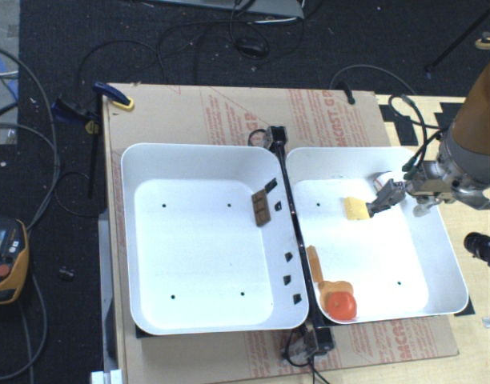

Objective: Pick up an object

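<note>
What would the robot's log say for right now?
gripper: over right bin, beside yellow block | brown bar: left bin | orange toy: right bin

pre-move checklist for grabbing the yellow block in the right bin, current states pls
1. Target reachable: yellow block lies on the floor of the right bin, away from its walls. ok
2. Gripper centred over target: gripper sits at the block's right side, not above it. not ok
3. Contact with block: touching or just apart. cannot tell
4. Block lifted: it rests on the floor. not ok
5. Clutter near target: red ball and tan handle lie at the near left corner, well apart. ok
</note>
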Robot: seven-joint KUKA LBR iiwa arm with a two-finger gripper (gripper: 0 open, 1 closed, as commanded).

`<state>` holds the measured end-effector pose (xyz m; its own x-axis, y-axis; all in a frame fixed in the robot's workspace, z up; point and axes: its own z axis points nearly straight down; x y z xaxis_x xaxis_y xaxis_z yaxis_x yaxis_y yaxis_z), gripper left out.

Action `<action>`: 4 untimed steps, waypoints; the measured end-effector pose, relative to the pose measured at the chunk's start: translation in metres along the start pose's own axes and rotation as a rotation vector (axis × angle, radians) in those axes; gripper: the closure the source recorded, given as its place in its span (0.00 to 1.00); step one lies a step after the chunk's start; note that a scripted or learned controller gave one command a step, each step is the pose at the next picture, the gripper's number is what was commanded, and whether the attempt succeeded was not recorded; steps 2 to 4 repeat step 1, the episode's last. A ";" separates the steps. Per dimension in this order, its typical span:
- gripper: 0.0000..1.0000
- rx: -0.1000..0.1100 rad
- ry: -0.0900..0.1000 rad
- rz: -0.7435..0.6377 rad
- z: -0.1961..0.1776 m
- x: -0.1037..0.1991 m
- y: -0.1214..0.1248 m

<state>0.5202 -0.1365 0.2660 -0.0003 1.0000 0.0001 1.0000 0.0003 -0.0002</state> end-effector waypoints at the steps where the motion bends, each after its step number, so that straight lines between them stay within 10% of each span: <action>1: 0.00 0.005 0.001 0.001 0.055 -0.017 0.033; 4: 0.00 0.005 0.001 0.001 0.055 -0.017 0.033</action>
